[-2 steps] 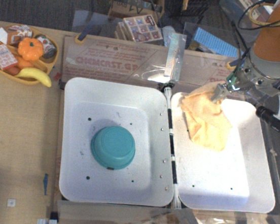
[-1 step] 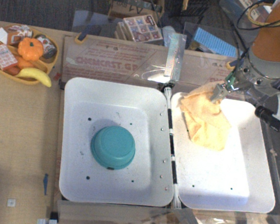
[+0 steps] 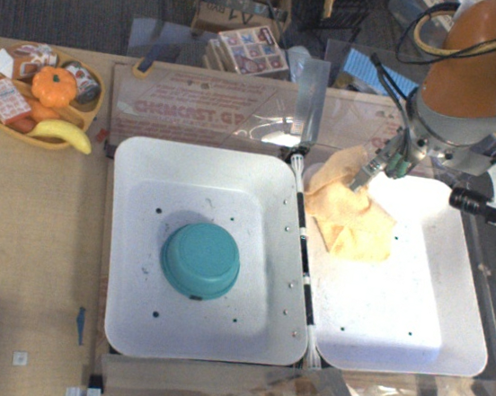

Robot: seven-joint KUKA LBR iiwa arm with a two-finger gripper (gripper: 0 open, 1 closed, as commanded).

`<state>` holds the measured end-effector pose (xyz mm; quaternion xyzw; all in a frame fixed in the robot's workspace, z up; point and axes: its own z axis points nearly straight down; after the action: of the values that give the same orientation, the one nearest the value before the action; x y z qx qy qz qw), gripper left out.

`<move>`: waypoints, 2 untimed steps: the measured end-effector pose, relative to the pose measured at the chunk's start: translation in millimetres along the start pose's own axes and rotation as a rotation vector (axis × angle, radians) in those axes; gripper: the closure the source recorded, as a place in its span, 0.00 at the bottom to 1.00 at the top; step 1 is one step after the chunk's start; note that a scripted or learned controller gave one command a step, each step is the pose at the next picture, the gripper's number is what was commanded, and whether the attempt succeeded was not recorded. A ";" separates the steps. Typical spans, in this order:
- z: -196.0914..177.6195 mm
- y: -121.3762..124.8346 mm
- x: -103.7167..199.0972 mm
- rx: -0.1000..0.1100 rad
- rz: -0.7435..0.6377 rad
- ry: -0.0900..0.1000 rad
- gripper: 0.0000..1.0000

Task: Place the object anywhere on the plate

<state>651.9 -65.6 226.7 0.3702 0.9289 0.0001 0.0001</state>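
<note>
progress: barely started imo | cloth [image 3: 354, 220] is bunched at the top-left of the right bin [image 3: 446, 345], draped partly over the wall | gripper [image 3: 360, 182] tip is down on the cloth, can't tell about its grip | plate [image 3: 202, 260] (teal, upside-down looking) sits in the left bin [image 3: 142, 179], well apart | left: lift, carry over, drop

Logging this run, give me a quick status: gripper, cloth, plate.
Gripper down on the yellow cloth in the right bin, grip unconfirmed. Cloth bunched at that bin's upper left. Teal plate alone in the left bin, divider between.
</note>
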 end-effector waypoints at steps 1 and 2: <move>9.6 32.0 40.9 -0.001 -0.398 -0.001 1.00; 16.3 53.9 81.4 -0.002 -0.751 -0.001 1.00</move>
<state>629.9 29.4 210.4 0.0037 1.0000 0.0008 0.0012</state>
